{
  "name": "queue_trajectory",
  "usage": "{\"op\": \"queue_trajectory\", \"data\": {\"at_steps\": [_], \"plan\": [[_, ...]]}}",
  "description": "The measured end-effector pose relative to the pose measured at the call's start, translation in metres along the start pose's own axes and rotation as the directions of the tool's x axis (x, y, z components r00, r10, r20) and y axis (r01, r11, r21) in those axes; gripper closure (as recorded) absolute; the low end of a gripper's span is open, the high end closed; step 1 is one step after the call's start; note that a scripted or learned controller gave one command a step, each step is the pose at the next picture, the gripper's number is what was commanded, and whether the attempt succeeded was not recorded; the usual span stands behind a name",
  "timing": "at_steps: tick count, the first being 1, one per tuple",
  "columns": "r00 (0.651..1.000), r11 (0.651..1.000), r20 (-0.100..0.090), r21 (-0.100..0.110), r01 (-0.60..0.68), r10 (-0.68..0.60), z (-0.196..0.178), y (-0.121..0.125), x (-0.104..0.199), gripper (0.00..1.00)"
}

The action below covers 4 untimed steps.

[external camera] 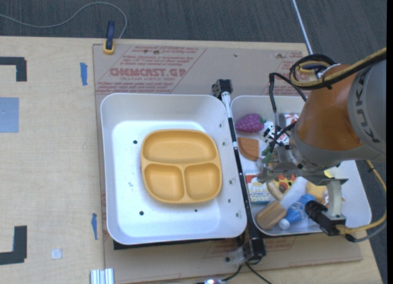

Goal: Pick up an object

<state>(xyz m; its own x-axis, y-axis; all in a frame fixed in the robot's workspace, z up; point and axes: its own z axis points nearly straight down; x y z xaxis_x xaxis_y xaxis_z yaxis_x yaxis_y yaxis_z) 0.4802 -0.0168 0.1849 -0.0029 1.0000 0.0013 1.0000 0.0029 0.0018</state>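
**So, arm's down in the right bin, claw state unclear**

OK so we've got two white bins side by side on the table [55,153]. Left bin [116,172] has a yellow divided plate [182,166] sitting roughly in the middle, 3 compartments, nothing in them afaict.

Right bin [362,212] is the cluttered one: purple grape-looking toy [249,122] near the far left corner, a tan/orange flat piece [249,147] just below it, a brown bread-roll-ish thing [268,215] near the front edge, something blue [295,214] right beside that, plus a red/white packet [256,189] along the left wall.

The arm [328,123] comes in from the right w/ the claw [276,167] low over the middle of that pile. We can't tell if it's open or closed, or whether it's got anything, too much stuff overlapping there.
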Motion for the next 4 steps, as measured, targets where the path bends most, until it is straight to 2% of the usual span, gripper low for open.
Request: {"op": "queue_trajectory", "data": {"at_steps": [1, 2, 3, 4], "plan": [[1.000, 1.000, 0.001, 0.000, -0.002, 0.002, 0.000, 0.000, -0.001, 0.00], [1.000, 1.000, 0.001, 0.000, -0.002, 0.002, 0.000, 0.000, -0.001, 0.00], [1.000, 1.000, 0.002, 0.004, -0.005, 0.005, 0.048, -0.002, -0.082, 0.00], [1.000, 1.000, 0.001, -0.004, -0.004, 0.004, 0.088, 0.000, -0.080, 0.00]]}}
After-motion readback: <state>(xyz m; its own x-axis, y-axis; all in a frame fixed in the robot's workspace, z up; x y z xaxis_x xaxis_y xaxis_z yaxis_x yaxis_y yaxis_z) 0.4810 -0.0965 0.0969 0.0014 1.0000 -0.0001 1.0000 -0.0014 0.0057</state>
